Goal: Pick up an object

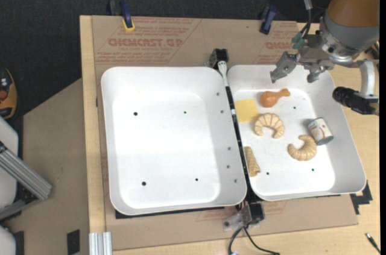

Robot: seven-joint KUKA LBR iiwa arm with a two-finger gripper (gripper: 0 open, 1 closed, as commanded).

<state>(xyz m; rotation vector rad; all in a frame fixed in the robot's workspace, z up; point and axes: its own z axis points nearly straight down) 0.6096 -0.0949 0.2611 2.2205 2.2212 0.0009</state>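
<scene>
My gripper [300,72] hangs open over the back of the right bin [338,178], its two fingers spread apart with nothing between them. Just in front of it lies an orange drumstick-shaped piece [274,96]. Further forward are a yellow square block [246,110], a tan croissant [269,125], a second croissant [302,149], a small grey can on its side [318,130], and a tan cone-like piece [251,161] by the bin's left wall.
The left bin [163,139] sits beside the right one on a brown board. Blue clamps [126,15] [268,18] grip the board's back edge. A black fixture [218,58] stands between the bins at the back.
</scene>
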